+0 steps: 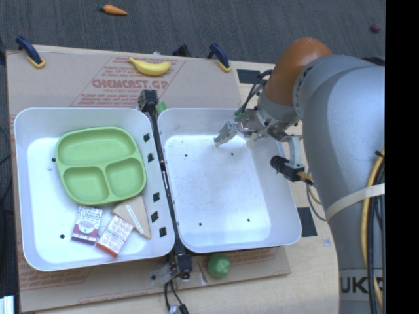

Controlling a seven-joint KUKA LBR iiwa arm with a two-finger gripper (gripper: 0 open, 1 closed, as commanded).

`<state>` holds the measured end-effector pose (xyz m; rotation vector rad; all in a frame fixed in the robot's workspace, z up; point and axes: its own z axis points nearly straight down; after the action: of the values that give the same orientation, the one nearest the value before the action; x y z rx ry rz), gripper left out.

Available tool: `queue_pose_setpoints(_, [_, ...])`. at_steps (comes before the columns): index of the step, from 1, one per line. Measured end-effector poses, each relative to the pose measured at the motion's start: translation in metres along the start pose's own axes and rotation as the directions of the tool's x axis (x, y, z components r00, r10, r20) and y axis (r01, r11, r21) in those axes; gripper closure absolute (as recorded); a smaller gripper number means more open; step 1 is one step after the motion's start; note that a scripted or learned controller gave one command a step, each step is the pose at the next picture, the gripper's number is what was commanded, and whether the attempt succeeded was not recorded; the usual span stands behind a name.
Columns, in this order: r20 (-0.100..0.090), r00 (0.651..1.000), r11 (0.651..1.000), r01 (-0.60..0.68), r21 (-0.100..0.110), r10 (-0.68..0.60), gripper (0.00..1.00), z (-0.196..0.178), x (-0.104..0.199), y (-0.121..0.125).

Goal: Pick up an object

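Looking at this, the pick hasn't really started: the gripper (226,136) hangs near the right bin's (275,224) back edge, and I can't tell its state. The candidates sit in the left bin (29,175): a green plate (98,162) and two snack packs (101,231) near its front edge.

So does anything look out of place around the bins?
Yes: a banana lies on the cardboard behind the bins, a green ball sits at the bench's front edge, and a carrot lies on the floor, all outside the bins.
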<state>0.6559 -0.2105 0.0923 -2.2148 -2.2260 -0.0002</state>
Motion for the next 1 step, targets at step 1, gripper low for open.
queue_pose_setpoints(1, [-0.001,1.0,1.0,0.005,0.001,-0.005,1.0,-0.0106,0.001,0.0006])
